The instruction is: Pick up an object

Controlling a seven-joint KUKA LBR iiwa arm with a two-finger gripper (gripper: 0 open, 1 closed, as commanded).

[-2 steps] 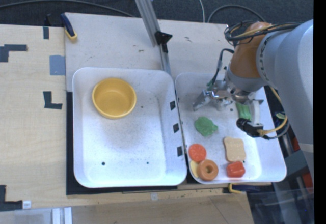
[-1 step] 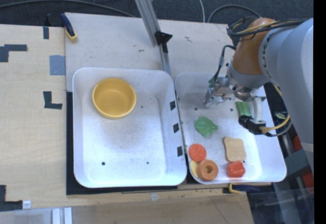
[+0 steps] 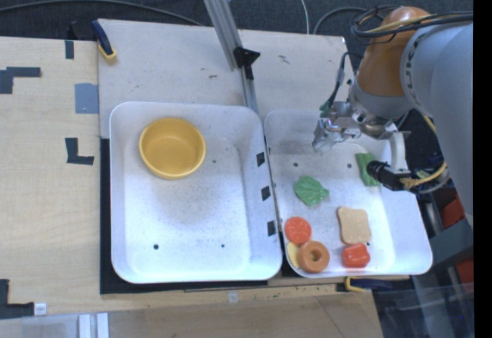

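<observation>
The gripper (image 3: 329, 134) hangs over the right bin (image 3: 407, 252); its opening cannot be told. Nothing shows between its fingers. Just below it lies a green leaf (image 3: 310, 190); farther below sit a tomato (image 3: 297, 230), doughnut (image 3: 314, 256) and toast (image 3: 354, 224).

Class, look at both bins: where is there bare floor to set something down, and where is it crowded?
Free: the left bin in front of and right of the yellow bowl.

Crowded: the right bin's near end, with tomato, doughnut, toast and lettuce.
</observation>
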